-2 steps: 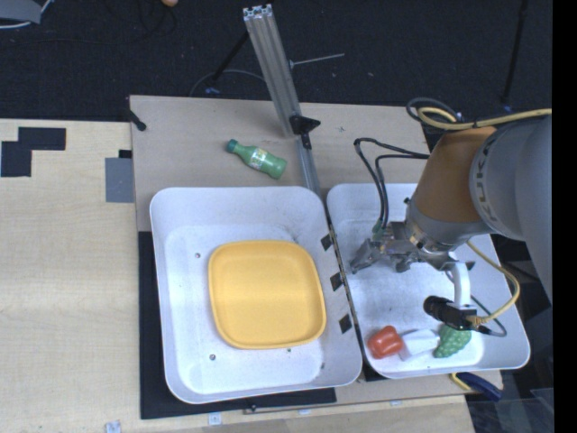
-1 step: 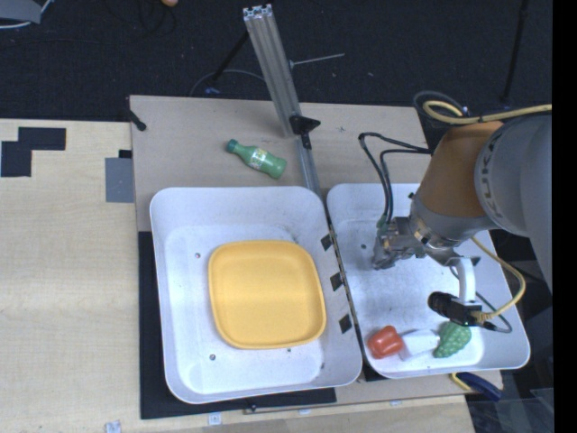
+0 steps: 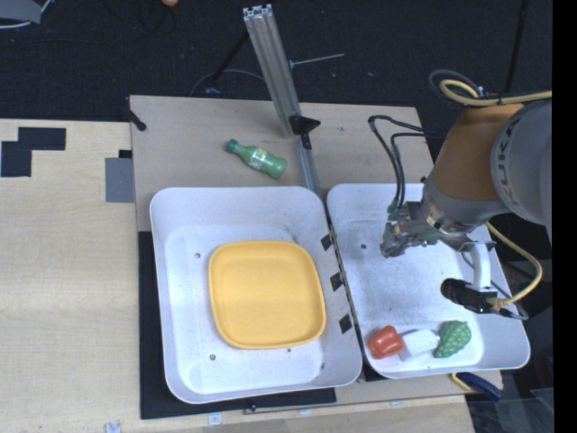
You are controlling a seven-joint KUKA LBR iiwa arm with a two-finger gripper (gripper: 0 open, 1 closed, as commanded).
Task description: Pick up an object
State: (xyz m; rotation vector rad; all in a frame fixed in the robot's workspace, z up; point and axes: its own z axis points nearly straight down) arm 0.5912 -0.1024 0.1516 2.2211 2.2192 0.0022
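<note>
The metal two-finger hand point(image 3: 398, 240) hangs over the upper part of the shallow white right-hand bin point(image 3: 361, 207), its tip at a bare stretch of the bin floor; whether it is spread or pressed together I cannot tell, since the wrist and cables crowd it. Nothing is visible in its grip.

The pickable things lie well apart from it, in the bin's near corner: a small red-orange rounded plastic piece point(image 3: 385, 340), a white block point(image 3: 418, 342) touching it, and a knobbly green plastic piece point(image 3: 453, 338) just beside that.

The risks, as I judge them:
- Closing where it now hangs would catch nothing.
- The three pieces are packed tightly, so one finger may land on a neighbour and nudge the target away.
- They sit against the bin wall, which could block a finger.

The left bin point(image 3: 171, 219) holds a yellow rounded-square plastic plate point(image 3: 267, 292), flat and hard to pinch. A green plastic bottle point(image 3: 257, 158) lies on the worktop point(image 3: 180, 124) beyond the bins.
</note>
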